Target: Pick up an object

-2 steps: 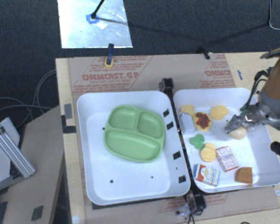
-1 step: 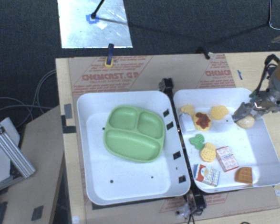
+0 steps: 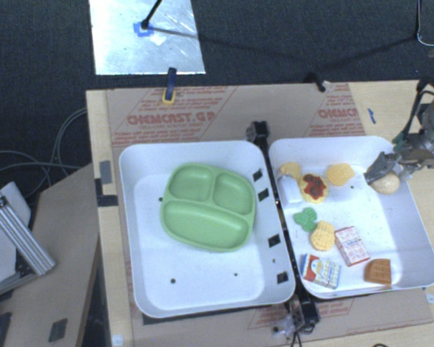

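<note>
My gripper [image 3: 380,170] hangs over the right bin's [image 3: 413,222] far right edge, with the arm coming in from the right. A pale beige rounded item [image 3: 387,185] lies right at the gripper's tip, touching or just under it; a hold on it cannot be made out. In the same bin lie a yellow-orange round piece [image 3: 340,174], a red and yellow item [image 3: 313,187], a small yellow piece [image 3: 289,170], a green piece [image 3: 304,218], a yellow waffle-like piece [image 3: 322,236], a red and white box [image 3: 350,245], a colourful carton [image 3: 322,271] and a brown toast-like piece [image 3: 378,271].
The left bin [image 3: 144,241] holds a green divided plate [image 3: 207,206]. A black divider strip [image 3: 274,202] runs between the bins. Cardboard [image 3: 198,115] lies under both bins. A metal sheet [image 3: 146,33] sits at the back, a cable [image 3: 357,54] crosses behind.
</note>
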Motion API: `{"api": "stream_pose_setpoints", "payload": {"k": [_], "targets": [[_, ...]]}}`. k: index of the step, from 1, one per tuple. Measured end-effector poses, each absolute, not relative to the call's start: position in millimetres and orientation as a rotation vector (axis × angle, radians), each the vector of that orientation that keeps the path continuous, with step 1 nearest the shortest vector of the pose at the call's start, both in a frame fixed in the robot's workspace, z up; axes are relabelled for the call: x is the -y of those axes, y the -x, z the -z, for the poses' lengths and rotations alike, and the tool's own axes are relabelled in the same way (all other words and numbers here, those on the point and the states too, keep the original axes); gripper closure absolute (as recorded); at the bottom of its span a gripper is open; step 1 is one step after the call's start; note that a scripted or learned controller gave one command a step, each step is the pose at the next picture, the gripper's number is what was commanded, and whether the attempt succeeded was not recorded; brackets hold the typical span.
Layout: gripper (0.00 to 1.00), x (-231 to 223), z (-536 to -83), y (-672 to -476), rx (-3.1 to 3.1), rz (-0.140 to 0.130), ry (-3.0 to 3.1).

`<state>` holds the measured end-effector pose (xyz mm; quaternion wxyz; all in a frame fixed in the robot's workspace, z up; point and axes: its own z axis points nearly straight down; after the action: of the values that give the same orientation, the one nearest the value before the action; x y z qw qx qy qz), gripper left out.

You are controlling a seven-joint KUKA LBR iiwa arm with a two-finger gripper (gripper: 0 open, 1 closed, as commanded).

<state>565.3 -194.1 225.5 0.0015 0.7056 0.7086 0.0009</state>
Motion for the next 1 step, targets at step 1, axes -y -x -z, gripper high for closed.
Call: {"api": "stream_pose_setpoints", "payload": {"k": [1], "targets": [[1.0, 135.1, -220.9, -572.2, -2.232, -0.003, -2.211]]}}
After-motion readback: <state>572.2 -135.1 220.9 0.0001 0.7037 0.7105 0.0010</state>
